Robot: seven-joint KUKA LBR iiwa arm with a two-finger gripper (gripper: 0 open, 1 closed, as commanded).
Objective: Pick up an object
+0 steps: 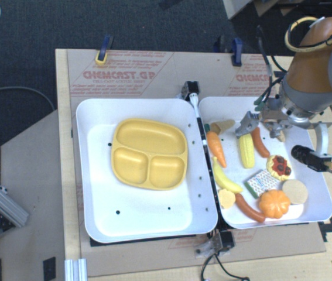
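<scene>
In the camera view you have the grey two-finger gripper [263, 123] hanging over the top of the right-hand shallow white plastic bin [325, 199], its fingers spread apart with nothing between them, so judge the pick as not yet made: the reach is done, the closing and lifting are left. Just below the fingertips lie your nearest candidates, the ribbed yellow plastic corn cob [246, 150] and the smooth reddish-orange sausage [260, 143] beside it; whether a finger touches either you cannot tell from here.

The rest of that bin is crowded toy food, mostly glossy moulded plastic: a tapered orange carrot [216, 148], a curved yellow banana [226, 181], a lobed orange pumpkin [274, 203], a second long red sausage [249, 207], a flat pale round biscuit [295, 191], a small boxy green-and-white packet [262, 182] and a round tart topped with red [280, 165]. They lie close, several touching.

The left-hand white bin [95, 157] holds a matte yellow three-compartment tray [149, 154], shallow and rounded at the corners, well apart from the tool
</scene>
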